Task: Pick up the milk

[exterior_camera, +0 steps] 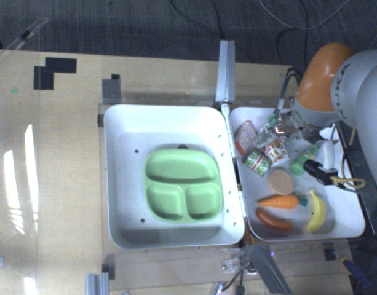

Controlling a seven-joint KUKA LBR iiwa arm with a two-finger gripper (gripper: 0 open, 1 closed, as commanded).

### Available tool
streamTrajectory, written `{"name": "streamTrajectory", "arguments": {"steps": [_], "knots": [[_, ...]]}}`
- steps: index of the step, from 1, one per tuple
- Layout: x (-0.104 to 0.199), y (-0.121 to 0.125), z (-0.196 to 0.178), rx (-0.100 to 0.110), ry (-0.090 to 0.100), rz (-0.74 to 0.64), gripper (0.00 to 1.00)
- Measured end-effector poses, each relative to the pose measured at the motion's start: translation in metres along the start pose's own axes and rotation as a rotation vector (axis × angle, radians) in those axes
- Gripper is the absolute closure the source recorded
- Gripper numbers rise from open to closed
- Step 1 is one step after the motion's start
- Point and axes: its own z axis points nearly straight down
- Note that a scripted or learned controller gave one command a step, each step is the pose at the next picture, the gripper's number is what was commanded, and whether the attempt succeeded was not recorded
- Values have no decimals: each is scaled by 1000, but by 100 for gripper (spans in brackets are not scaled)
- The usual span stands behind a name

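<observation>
The milk (275, 150) looks like a small white carton with red and green print, lying tilted near the back of the right bin (354, 226). My gripper (280, 126) hangs at the carton's far end, just above it. The grey wrist and orange band (320, 78) hide part of the bin's back right corner. I cannot tell whether the gripper touches the carton.
Around the milk lie a green can (257, 161), a red-and-white packet (245, 137), a green bottle (302, 161) and a tan disc (280, 181). A carrot (279, 202), sausage (274, 220) and banana (316, 211) lie at the front. The left bin (120, 165) holds a green divided plate (183, 184).
</observation>
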Motion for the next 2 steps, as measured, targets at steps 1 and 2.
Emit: {"name": "streamTrajectory", "arguments": {"steps": [1,2], "knots": [[-19,-48,-61,12,3,-227,100],[-29,-30,-53,11,3,-223,100]]}}
